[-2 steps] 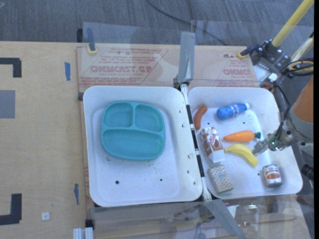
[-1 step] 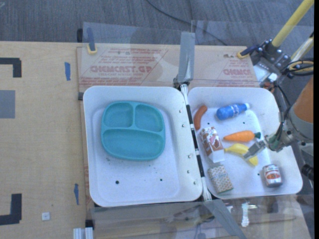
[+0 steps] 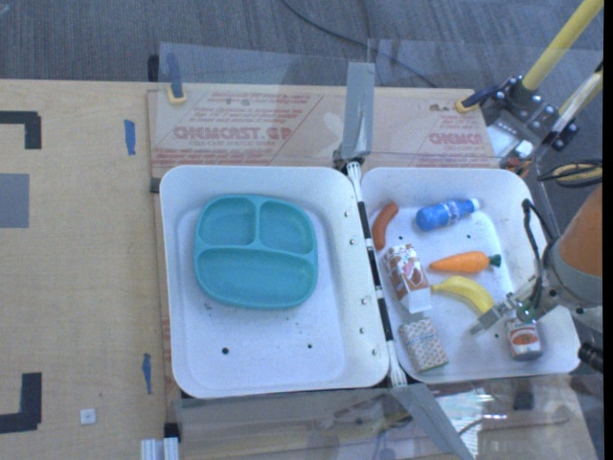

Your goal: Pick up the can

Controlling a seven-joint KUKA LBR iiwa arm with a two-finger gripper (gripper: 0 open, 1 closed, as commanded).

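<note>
The can [image 3: 524,339] is small, with a red and white label, and stands in the near right corner of the right bin [image 3: 479,185]. My gripper [image 3: 508,316] hangs low over that corner, just up and left of the can and very close to it. The view does not show whether they touch. The grey arm with its orange band [image 3: 586,241] comes in from the right edge above the can. A yellow banana [image 3: 466,293] lies just left of the gripper.
The right bin also holds an orange carrot [image 3: 463,263], a blue bottle [image 3: 445,213], a sausage [image 3: 383,222], a small carton [image 3: 407,278] and a patterned box [image 3: 423,343]. A teal divided plate [image 3: 256,250] sits in the left bin [image 3: 192,353].
</note>
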